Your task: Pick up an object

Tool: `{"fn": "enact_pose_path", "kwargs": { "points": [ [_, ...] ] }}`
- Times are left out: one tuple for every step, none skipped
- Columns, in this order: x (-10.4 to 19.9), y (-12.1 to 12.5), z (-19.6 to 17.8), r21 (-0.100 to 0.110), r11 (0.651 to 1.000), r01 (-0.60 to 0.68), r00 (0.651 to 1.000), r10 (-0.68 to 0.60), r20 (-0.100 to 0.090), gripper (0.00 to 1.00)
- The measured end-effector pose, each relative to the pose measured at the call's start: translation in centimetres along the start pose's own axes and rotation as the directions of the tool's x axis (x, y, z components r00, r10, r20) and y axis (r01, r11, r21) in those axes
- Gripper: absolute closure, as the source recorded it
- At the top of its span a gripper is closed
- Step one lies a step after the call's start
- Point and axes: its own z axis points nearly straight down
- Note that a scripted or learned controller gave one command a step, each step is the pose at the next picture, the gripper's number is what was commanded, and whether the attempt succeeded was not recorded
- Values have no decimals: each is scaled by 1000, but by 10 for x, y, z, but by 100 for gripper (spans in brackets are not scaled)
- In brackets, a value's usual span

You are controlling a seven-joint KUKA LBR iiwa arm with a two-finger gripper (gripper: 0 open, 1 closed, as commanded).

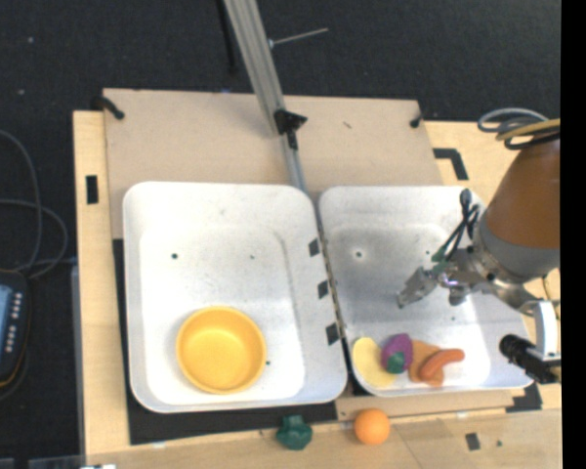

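We look down on a pale wooden tabletop (pixel 234 135) ringed by dark carpeted floor (pixel 78 37); a metal pole (pixel 259 66) slants over its far edge, black cables (pixel 20 213) coiled left of it.

My arm (pixel 527 213) comes in from the right, orange band up top, grey wrist below, angled down-left. My tool (pixel 417 288) hangs at the end, pointing left and slightly down, nothing between its fingers; too small to tell finger spacing.
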Motion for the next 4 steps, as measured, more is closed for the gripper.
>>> {"fn": "enact_pose_path", "kwargs": {
  "points": [
    [-1, 4, 41, -2, 1000, -1, 1000, 1, 0, 0],
    [-2, 6, 29, -7, 1000, -5, 1000, 5, 0, 100],
    [5, 14, -26, -9, 1000, 4, 1000, -4, 2, 100],
    [4, 15, -19, -2, 1000, 1, 1000, -1, 1, 100]
  ]
}}
